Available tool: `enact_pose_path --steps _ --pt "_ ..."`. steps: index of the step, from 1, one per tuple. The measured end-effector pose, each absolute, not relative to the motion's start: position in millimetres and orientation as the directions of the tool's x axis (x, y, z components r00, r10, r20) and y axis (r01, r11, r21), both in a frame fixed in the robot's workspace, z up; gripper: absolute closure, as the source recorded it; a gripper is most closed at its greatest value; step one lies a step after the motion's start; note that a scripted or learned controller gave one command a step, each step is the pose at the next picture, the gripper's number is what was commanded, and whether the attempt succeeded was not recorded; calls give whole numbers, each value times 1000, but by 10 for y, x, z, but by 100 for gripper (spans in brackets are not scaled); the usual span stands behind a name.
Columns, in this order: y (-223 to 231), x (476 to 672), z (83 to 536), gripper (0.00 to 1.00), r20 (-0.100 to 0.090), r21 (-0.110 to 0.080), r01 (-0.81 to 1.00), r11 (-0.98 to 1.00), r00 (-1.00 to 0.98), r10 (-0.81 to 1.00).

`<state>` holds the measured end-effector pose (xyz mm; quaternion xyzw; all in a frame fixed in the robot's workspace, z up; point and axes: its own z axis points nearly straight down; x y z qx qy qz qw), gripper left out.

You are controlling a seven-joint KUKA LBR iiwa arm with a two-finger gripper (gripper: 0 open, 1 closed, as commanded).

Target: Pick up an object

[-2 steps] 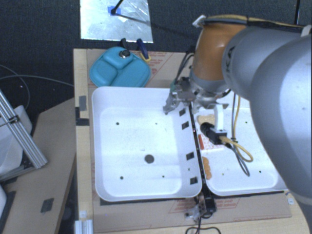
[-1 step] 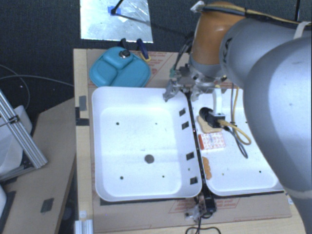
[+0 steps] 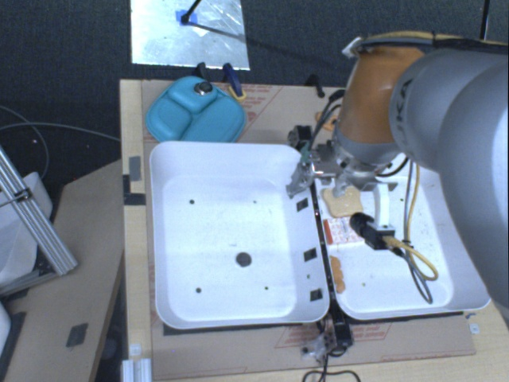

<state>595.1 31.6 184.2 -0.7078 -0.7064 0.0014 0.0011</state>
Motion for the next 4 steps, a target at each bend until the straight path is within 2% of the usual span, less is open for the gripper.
enact_pose_path --steps 1,2,3,4 --pt "335 5989 1955 100 0 4 1000 3 -3 1000" --pt "335 5988 1951 0 0 4 1000 3 -3 1000" --pt "899 6617 2599 0 2 13 1000 9 -9 1000" --pt "1209 6433 2888 0 3 6 1000 8 -8 1000"
